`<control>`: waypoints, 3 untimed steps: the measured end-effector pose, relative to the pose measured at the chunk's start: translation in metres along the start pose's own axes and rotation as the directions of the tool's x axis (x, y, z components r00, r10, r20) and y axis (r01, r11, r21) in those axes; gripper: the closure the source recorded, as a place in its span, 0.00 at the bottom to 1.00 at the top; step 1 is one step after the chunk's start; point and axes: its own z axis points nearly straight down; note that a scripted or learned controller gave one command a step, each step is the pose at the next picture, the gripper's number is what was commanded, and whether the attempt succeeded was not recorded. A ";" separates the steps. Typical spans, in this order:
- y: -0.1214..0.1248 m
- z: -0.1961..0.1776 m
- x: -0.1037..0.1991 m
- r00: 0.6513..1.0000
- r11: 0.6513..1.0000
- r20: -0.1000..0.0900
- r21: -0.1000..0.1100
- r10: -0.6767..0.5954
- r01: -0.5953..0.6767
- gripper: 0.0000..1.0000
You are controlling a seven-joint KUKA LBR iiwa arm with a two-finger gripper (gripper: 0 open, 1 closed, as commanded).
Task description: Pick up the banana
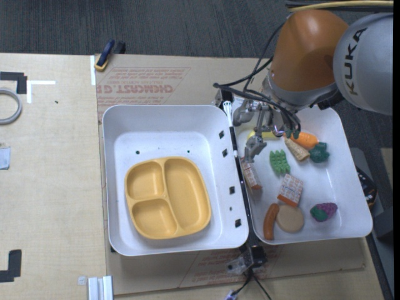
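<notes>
You have the grey arm with its orange band (309,45) reaching in from the upper right of the frame, and its two-finger gripper (259,130) sits low over the upper left corner of the right-hand shallow white bin (356,192). A sliver of yellow, most likely the yellow toy banana (264,134), shows just under the wrist hardware there, with cables and metal across it; I judge that to be your target, though too little is visible to be sure of its shape or lie. Whether the gripper is spread or closed, or has anything in its grasp, cannot be made out from this slanted view.

To do this step well, centre the gripper across the banana's narrow width, not along its length, and keep clear of the bin wall and the small orange carrot piece (304,139) beside it. The green ridged toy (279,162) lies near, just below. Lift slowly and confirm the yellow rises with the gripper.

The left-hand white bin (115,167) holds a yellow three-compartment plastic plate (167,197), well apart from the work.
</notes>
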 end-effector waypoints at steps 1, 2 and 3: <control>-0.044 0.000 -0.024 0.945 0.945 0.003 0.001 -0.328 0.328 0.00; -0.043 0.000 -0.038 0.889 0.889 0.003 0.001 -0.458 0.458 0.00; -0.097 0.098 -0.036 0.836 0.836 0.001 0.002 -0.548 0.548 0.00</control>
